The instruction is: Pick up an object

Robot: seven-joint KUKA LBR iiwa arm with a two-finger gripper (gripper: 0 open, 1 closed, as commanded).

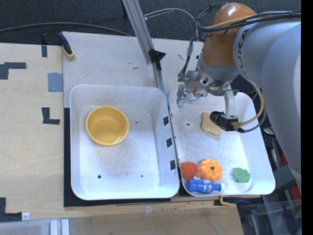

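Observation:
My gripper [186,97] hangs over the far left corner of the right bin [259,151], with nothing visibly in it. A tan, flat, cookie-like piece [210,125] lies just right of and nearer than the gripper. Along the right bin's near edge sit a red object [189,169], an orange pumpkin [211,170], a blue bottle [204,186] and a small green object [240,175]. A yellow bowl [107,125] stands upright in the left bin [132,180], toward its far left.
A slanted metal pole [139,31] runs from the top of the view down to the rims between the bins, close to the gripper's left. A blue and yellow clamp [66,45] lies on the bench at the far left corner.

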